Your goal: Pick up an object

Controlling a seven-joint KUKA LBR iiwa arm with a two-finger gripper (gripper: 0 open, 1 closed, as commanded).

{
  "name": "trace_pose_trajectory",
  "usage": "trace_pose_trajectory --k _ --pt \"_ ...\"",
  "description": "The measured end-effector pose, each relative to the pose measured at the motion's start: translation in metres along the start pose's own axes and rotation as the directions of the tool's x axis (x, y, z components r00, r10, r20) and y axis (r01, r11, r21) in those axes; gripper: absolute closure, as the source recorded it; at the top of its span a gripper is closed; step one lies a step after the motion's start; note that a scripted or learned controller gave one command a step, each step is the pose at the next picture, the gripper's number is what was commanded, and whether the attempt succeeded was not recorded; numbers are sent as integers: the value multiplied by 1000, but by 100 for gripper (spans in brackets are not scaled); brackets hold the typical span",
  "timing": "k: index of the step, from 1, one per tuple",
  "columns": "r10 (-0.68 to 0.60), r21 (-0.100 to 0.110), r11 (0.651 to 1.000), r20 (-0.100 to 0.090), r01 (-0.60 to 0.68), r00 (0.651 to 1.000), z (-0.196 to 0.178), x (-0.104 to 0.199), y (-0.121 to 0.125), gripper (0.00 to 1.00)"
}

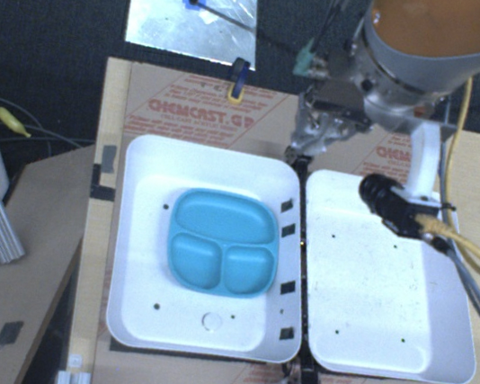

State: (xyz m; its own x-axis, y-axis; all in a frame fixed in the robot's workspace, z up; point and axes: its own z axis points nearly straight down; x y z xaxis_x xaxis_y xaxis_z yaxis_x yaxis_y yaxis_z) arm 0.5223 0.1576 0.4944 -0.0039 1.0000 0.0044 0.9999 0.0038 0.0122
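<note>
A light blue plate with three compartments lies flat in the middle of the left white bin. My gripper hangs at the far edge of the bins, over the seam between them, up and to the right of the plate and apart from it. I see nothing held in it. The grey arm with its orange band covers the top right of the view.
The right white bin has a speckled floor. A black cylinder with yellow cable juts over its far right part. Black clips run down the seam. Cardboard lies under both bins.
</note>
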Motion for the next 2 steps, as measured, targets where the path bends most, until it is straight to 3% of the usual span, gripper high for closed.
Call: trace_pose_trajectory --k 1,2 --pt "7 5 1000 4 -7 1000 -39 -42 27 100" --pt "-4 17 1000 4 4 1000 85 27 58 100"
